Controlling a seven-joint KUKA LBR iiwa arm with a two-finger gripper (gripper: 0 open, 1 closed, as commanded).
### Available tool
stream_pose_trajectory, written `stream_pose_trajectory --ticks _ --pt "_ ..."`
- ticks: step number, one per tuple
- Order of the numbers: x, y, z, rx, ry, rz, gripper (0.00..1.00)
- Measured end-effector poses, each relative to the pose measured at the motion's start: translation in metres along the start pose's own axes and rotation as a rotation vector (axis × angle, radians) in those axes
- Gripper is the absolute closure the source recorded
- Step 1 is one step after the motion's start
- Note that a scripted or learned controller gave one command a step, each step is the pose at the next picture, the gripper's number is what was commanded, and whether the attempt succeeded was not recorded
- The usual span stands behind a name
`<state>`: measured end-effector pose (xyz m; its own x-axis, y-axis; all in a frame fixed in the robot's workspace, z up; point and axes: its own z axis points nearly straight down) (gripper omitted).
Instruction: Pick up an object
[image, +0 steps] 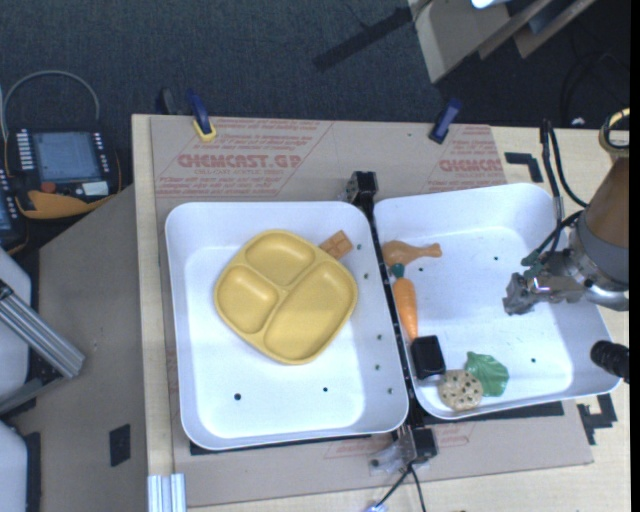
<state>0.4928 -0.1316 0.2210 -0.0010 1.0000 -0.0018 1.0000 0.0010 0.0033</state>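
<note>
My gripper (520, 296) hangs over the right side of the right bin (480, 215), with the arm coming in from the right edge. Along that bin's left wall lie a brown drumstick-shaped piece (410, 252), an orange carrot (405, 306) and a small black block (428, 356). Near the bin's front edge sit a round speckled cookie (460, 389) and a green leafy piece (489, 370). All of these lie well to the left of the gripper, and I see nothing between its fingers.
The left bin (200, 330) holds a yellow divided plate (286, 296), with a small brown block (336, 244) at the plate's upper right edge. A black clamp (361, 185) sits at the top of the wall between the bins.
</note>
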Motion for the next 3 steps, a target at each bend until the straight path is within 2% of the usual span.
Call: stream_pose_trajectory --ticks 1,3 --pt "0.054 0.017 0.005 0.001 0.001 -0.004 1.0" --pt "0.148 0.076 0.012 0.0 0.002 -0.005 1.0"
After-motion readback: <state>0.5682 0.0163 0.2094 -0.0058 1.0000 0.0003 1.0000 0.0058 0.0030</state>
